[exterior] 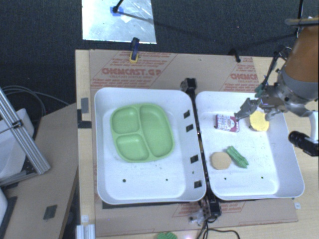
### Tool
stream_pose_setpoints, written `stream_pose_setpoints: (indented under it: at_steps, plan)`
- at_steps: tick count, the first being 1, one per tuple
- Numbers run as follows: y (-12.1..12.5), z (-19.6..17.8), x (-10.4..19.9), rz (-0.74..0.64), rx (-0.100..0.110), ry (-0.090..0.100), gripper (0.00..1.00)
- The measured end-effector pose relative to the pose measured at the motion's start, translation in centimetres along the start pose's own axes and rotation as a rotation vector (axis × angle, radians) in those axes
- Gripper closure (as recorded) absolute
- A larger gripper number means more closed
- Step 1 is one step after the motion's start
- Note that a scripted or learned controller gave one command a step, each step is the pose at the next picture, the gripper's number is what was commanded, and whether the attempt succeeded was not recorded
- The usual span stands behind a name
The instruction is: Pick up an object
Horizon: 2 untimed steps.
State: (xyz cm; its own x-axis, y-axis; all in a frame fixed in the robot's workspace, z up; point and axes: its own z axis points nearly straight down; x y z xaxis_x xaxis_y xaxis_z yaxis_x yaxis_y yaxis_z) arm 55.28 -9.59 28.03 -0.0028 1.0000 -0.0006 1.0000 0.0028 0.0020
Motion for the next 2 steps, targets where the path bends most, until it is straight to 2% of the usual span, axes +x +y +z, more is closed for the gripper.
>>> stream_pose_setpoints:
  at_steps: [1,2]
  plan:
    - [3.8,12.8,-7.3,0.006,0.004,-0.001,0.0]
    - [5.8,19.8,-11.3,0.004,0.001,-0.002,0.0]
